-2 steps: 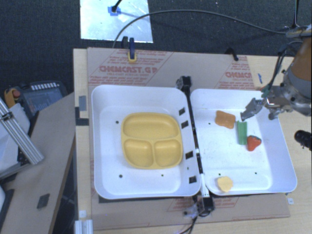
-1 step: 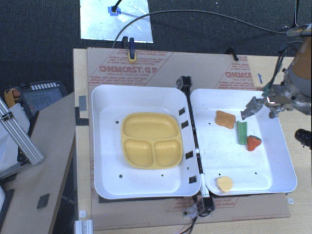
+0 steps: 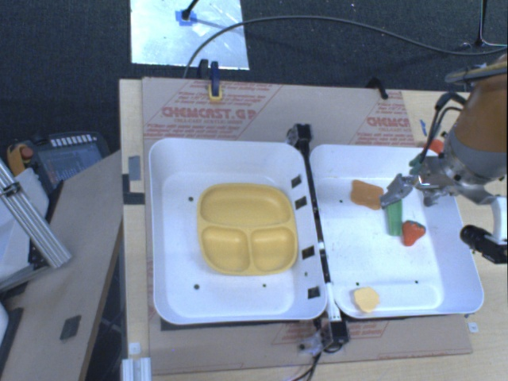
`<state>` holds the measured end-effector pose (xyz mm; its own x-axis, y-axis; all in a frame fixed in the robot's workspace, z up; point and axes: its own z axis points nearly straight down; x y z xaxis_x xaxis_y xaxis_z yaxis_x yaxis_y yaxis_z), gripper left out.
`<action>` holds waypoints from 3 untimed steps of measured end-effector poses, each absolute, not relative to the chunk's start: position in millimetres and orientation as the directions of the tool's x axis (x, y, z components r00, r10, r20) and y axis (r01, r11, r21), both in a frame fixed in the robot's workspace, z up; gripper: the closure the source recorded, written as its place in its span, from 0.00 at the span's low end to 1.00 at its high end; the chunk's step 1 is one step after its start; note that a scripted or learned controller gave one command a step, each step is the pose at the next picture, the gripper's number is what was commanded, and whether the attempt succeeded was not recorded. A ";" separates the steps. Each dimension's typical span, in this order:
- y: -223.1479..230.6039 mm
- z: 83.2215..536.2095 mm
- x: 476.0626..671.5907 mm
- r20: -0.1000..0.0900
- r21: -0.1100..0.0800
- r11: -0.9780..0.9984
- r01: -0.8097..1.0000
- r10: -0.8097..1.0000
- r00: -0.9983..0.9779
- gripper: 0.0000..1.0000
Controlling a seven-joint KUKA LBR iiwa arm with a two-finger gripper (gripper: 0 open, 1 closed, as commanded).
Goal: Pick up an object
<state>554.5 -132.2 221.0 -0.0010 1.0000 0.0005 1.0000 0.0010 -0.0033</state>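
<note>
Two white bins side by side on the table (image 3: 131,213). In the left bin (image 3: 171,173): a yellow tray (image 3: 246,228) with three compartments, one wide above and two smaller below, all bare. In the right bin (image 3: 444,284): an orange piece (image 3: 366,194) near the upper left, a green stick (image 3: 394,218) just right of it, upright in view, a red strawberry-like piece (image 3: 413,232) touching or just beside the stick's lower end, and a pale yellow round piece (image 3: 366,299) well apart at the bottom edge.

Arm (image 3: 484,125) cut off at the right edge, grey with an orange band, over the right bin's upper right part. Tool (image 3: 397,193) low over the bin, metal tip just above the green stick's top, between stick and orange piece. Spread or pressed together: cannot tell, too small and blurred. Contact with the stick also unclear. Nothing seen pinched.

Green stick: short, straight, plain bright green, top end partly covered by the tool. Orange piece: flat, rounded oblong. Red piece: small, pointed downward, with a greenish top.

Beyond the bins: cardboard (image 3: 262,109) with red lettering under them, a blue clamp (image 3: 213,74) at its top edge, a shiny plate (image 3: 159,22) on the dark floor.
</note>
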 end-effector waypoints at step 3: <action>-129.4 128.4 554.9 -0.001 0.001 0.000 1.000 1.000 0.000 1.00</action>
<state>554.9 -129.4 128.4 -0.0003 1.0000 -0.0009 1.0000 0.0003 0.0012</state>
